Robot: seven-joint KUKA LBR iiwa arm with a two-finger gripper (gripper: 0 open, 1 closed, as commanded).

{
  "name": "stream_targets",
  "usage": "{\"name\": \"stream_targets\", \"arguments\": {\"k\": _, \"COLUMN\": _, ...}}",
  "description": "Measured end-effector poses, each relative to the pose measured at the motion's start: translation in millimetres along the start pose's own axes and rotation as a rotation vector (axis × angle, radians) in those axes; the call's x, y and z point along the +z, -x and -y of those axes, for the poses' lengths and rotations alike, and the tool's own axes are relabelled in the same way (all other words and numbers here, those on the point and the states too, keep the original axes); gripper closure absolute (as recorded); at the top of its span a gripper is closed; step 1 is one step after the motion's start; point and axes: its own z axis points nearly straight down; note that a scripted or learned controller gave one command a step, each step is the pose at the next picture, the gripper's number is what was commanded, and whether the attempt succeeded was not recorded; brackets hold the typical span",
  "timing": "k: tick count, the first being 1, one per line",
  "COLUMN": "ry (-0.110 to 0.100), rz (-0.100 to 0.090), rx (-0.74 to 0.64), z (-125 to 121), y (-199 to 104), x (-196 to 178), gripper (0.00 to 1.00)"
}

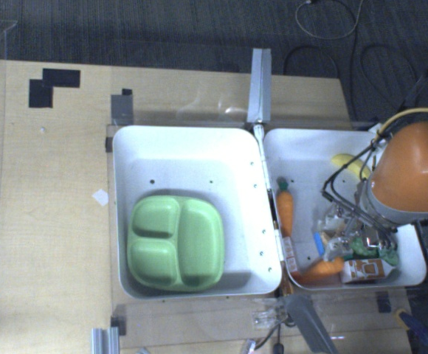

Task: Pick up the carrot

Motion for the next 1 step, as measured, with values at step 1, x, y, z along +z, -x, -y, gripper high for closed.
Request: {"name": "stream_targets", "arguments": {"k": 1, "ry": 0.001, "rz": -0.001, "rx": 0.005, "z": -44.8, "y": 34.5, "x": -65.4, "gripper": 1.00}}
